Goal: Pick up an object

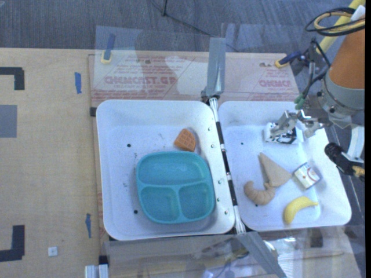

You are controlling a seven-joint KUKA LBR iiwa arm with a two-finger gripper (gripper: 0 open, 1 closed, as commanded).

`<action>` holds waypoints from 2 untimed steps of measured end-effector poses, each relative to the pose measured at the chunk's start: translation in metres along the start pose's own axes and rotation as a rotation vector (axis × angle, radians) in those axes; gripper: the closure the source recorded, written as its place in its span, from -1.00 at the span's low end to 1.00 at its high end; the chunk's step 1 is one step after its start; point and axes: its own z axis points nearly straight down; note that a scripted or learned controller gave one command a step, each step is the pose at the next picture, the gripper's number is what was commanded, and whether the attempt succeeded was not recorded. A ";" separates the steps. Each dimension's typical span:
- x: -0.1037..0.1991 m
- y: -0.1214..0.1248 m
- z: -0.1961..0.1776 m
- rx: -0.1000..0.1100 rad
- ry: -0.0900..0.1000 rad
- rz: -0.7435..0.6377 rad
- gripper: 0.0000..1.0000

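My gripper [284, 130] hangs low over the back of the right bin [342, 213], reaching in from the right. In front of it lie a tan wedge [273, 171], a curled tan pastry-like piece [259, 193], a small white carton with red marks [306, 175] and a yellow banana [299, 208]. All of these lie apart from the gripper. A small dark shape sits just under the gripper's tip, and I cannot make out what it is. The left bin [116, 155] holds a teal divided tray [174, 187] and an orange waffle piece [185, 139].
The two bins meet at a raised rim [223, 167] in the middle. The arm's orange band and cables [348, 57] fill the upper right. A grey strip [215, 68] and clear sheeting lie behind the bins. Wooden bench [46, 155] extends to the left.
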 end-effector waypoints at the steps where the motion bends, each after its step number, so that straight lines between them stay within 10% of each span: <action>1: -0.042 -0.031 0.119 -0.002 0.000 -0.056 -1.00; 2: -0.087 -0.066 0.155 -0.019 -0.004 0.019 -1.00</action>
